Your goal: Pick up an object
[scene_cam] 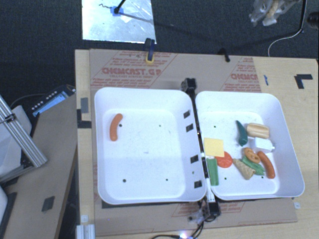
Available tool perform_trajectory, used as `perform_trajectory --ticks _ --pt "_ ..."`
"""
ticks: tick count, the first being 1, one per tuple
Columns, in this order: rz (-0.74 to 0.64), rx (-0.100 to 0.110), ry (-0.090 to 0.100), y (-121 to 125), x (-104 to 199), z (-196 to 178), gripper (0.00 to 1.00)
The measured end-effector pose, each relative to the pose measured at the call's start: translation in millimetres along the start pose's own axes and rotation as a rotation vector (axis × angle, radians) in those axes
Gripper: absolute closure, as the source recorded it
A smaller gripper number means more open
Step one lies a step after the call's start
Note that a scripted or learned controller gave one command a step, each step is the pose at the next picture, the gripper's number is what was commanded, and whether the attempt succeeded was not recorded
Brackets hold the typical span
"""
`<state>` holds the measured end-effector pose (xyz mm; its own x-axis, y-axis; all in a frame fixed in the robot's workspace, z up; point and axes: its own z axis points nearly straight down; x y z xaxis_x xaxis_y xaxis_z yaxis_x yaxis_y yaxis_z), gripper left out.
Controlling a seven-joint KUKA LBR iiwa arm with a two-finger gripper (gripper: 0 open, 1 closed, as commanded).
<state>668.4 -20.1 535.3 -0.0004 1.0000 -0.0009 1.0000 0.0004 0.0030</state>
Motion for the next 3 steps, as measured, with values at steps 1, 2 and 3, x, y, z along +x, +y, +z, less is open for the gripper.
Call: perform_trajectory --ticks 1,2,3 --pt "0.005 0.003 -0.001 -16.3 -74.7 27.6 1.00" --pt "-0.003 -0.003 -0.001 0.6 -77.6 -1.7 1.00" --pt "0.003 0.000 -0.002 -0.4 -146.6 6.8 1.00"
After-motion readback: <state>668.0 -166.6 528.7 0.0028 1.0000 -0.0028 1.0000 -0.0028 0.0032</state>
